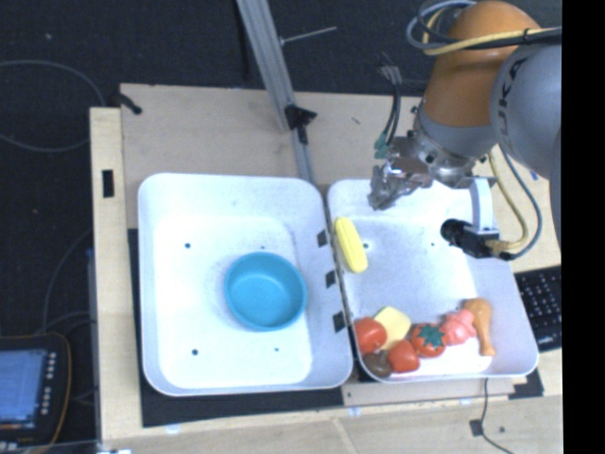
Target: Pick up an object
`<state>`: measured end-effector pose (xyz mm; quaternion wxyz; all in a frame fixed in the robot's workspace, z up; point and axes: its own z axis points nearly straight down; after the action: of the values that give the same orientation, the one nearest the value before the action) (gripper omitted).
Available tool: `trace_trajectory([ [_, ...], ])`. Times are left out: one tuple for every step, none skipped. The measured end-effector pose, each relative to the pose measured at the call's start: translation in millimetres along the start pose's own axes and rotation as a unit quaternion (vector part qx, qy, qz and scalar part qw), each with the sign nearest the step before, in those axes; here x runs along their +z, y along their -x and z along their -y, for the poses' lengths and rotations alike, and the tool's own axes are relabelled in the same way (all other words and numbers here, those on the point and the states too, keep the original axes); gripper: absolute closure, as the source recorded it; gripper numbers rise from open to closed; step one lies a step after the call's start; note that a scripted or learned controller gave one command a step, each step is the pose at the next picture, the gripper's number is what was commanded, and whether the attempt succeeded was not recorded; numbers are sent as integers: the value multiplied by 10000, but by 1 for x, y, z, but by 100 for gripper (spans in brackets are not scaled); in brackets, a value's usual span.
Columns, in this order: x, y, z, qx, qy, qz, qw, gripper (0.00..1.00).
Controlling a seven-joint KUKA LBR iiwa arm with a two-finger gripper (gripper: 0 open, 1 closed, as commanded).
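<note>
Yellow corn-cob-shaped plastic toy lies at the left edge of the right white shallow bin, just beside the divider between the bins, nearest candidate for the pick; nothing specifies which object. Other candidates sit clustered at the near edge of the same bin: red tomato-like toy, pale yellow chunk, red strawberry-like toy with green top, small red piece, pink-and-orange drumstick-like toy. Left white shallow bin holds a blue round plastic bowl, upright, roughly centred. Grey arm with orange band reaches in from the right; hand hovers over the far-left corner of the right bin, near the corn toy but apart from it, not touching anything visible. Hand state: cannot tell, too small and blurred. Nothing visible in the grasp. Progress judgement: early, no object lifted, everything resting in the bins; left to do is descend onto a target, close, lift. Wooden table carries both bins. Writing: some lettering on the grey arm link at the upper right, cut off and unreadable; no other readable labels or brands.
</note>
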<state>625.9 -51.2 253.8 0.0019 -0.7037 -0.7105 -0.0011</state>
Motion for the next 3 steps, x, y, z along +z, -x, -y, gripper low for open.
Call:
trace_trajectory([
  [-6,-48,22,2,-10,3,10000,100],
  [-10,-101,38,-4,-19,1,10000,100],
  [6,-140,54,3,-26,15,10000,100],
])
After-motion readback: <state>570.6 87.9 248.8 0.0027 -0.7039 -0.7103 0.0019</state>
